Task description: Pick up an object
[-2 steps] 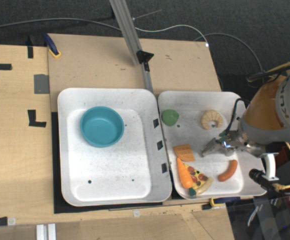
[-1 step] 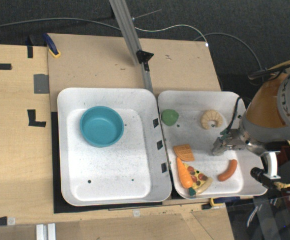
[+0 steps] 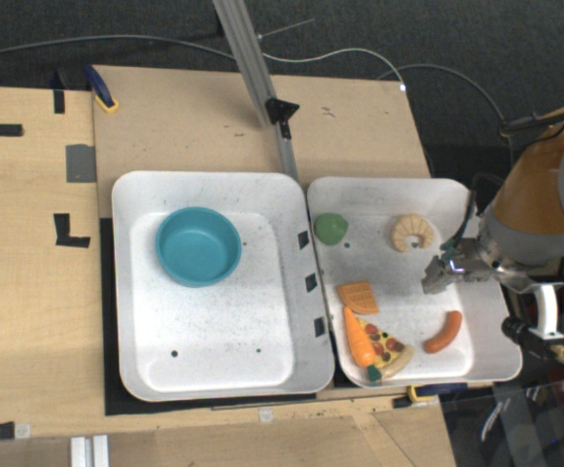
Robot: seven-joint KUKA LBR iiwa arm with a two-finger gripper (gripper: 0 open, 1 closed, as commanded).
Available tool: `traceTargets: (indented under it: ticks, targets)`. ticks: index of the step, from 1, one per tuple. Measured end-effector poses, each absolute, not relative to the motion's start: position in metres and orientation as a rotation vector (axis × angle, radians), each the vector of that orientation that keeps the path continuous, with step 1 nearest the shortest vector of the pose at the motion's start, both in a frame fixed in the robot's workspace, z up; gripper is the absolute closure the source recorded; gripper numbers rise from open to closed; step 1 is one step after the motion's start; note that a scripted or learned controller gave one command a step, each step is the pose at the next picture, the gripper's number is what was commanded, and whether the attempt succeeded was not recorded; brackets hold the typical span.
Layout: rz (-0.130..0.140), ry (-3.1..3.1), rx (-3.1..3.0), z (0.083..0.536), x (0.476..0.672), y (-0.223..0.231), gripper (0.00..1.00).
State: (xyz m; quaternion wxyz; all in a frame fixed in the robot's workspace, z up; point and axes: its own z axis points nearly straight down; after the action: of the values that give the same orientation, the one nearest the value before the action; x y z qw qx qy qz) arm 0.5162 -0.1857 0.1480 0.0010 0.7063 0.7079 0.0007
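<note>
The right bin (image 3: 379, 195) holds a green ball (image 3: 331, 228), a tan croissant (image 3: 413, 232), an orange cracker (image 3: 358, 297), a carrot (image 3: 360, 338), a pizza slice (image 3: 391, 352) and a red sausage (image 3: 443, 332). My gripper (image 3: 441, 272) hangs over the right part of this bin, below and to the right of the croissant and above the sausage. I see nothing between its fingers. The orange-banded arm (image 3: 535, 202) rises behind it at the right edge.
The left bin (image 3: 131, 261) holds a teal bowl (image 3: 198, 246) in its upper left part. A grey metal pole (image 3: 248, 52) slants down from the top to the seam between the bins. Cables run across the dark floor behind the bench.
</note>
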Motion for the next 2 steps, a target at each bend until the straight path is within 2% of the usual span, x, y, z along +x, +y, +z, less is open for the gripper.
traceTargets:
  ticks: [1,2]
  targets:
    - [0.002,2.220,2.217,0.195,0.523,-0.192,1.00]
    - [0.004,2.219,2.215,0.258,0.521,-0.195,1.00]
